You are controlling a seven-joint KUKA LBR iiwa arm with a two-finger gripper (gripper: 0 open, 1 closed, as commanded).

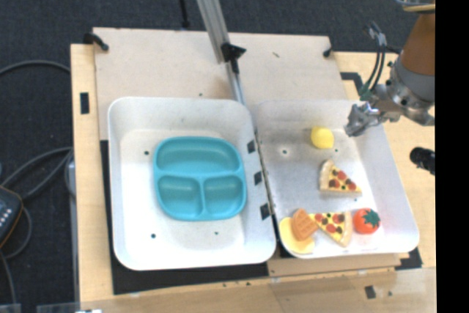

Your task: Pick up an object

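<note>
In the right bin [289,121] lie a small yellow ball [321,137], a pizza slice [338,180], a second pizza slice [331,223], an orange cookie-like piece [303,225] on a yellow disc, and a red tomato [366,221]. My gripper [357,121] hangs over the bin's upper right edge, to the right of the yellow ball and apart from it. Nothing shows between its fingers.
The left bin [132,128] holds a teal divided plate [198,177]. A slanted metal pole [209,4] rises from the back between the bins. Cables lie on the dark floor at the left.
</note>
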